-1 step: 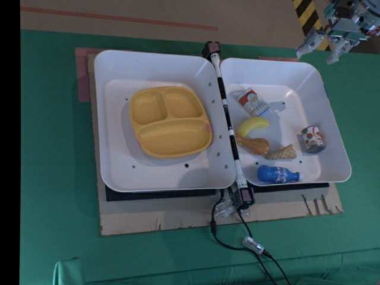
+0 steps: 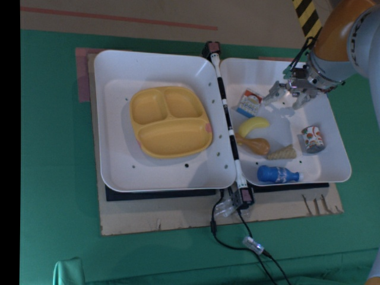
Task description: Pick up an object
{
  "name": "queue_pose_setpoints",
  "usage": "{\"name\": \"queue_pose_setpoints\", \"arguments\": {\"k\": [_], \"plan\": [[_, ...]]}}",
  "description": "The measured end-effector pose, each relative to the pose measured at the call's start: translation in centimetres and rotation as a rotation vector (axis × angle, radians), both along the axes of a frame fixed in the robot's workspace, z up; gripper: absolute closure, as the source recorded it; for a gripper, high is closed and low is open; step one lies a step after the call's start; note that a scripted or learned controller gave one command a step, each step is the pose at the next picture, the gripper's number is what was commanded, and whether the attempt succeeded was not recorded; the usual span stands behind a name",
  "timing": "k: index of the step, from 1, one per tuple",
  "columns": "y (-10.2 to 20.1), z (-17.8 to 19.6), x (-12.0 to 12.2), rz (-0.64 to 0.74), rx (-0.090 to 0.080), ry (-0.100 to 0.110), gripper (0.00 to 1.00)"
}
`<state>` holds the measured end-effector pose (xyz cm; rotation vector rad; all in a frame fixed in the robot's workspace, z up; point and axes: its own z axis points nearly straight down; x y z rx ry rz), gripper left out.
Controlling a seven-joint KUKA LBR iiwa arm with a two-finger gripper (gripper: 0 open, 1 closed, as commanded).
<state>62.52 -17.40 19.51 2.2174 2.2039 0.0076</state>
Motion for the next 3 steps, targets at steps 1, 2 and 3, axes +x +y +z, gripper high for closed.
{"name": "queue_pose_setpoints", "arguments": {"k": [1, 2, 3], "plan": [[1.5, -0.7, -7.5, -0.001, -0.004, -0.008, 0.00], [-1.5, 0.3, -15.8, -0.003, 0.003, 0.009, 0.00], [5.0, -0.7, -12.9, -0.002, -0.002, -0.008, 0.00]]}}
